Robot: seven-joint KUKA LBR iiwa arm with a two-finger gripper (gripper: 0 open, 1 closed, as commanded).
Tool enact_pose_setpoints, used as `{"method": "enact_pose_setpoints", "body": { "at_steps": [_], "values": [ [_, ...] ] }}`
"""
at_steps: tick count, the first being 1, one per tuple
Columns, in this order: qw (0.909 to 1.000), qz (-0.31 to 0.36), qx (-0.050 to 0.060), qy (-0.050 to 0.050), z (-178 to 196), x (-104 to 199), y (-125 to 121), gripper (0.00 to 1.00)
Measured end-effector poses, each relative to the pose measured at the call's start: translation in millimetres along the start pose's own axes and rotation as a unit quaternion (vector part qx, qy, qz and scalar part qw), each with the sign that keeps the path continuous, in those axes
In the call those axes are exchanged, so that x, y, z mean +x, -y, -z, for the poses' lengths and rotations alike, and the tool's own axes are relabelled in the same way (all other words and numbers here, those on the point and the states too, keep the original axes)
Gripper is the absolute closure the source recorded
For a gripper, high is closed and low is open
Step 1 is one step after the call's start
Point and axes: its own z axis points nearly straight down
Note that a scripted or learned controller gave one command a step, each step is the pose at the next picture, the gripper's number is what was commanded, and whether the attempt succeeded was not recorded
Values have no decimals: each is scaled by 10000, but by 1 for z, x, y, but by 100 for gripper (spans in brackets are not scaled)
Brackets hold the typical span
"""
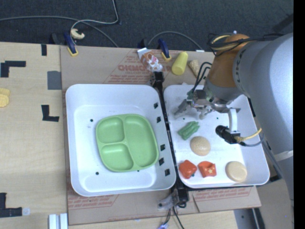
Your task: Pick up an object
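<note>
Gripper (pixel 190 109) hangs low in the far part of the right bin (pixel 257 175), its grey fingers angled down and leftward toward the bin floor; whether they stand wide or narrow I cannot tell from this slant, and nothing shows between them. Just near of it lies the closest candidate, a small green bean-shaped piece (pixel 188 129), tilted on the white floor and apart from its neighbours. It looks like light toy food, probably hollow plastic or soft rubber: little weight, some give, a smooth skin that could slide out of a pinch. My judgement is that a grasp across its narrow width, at mid-length, would serve best, since the ends taper.

Nearer still sits a beige rounded piece (pixel 200 145), harder to trap because it may roll. Along the near wall are two red pieces (pixel 197 169), almost touching one another, and a pale round bun-like piece (pixel 236 171) to their right; the crowding there leaves little finger room.

In the left bin (pixel 76 128) rests a green divided plate (pixel 127 142), broad and flat, which offers only its rim. Beyond the bins, on the cardboard, lies a yellow cylinder (pixel 179 63).
</note>
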Motion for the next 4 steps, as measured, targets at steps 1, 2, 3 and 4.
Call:
{"method": "enact_pose_setpoints", "body": {
  "at_steps": [1, 2, 3, 4],
  "values": [
    [10000, -2, -11, 0, -18, -7, 49, 0],
    [10000, -5, -28, 10, -18, 0, 53, 0],
    [10000, -14, -17, 12, -18, -39, 120, 0],
    [10000, -13, -18, 12, -9, -39, 120, 100]
  ]
}}
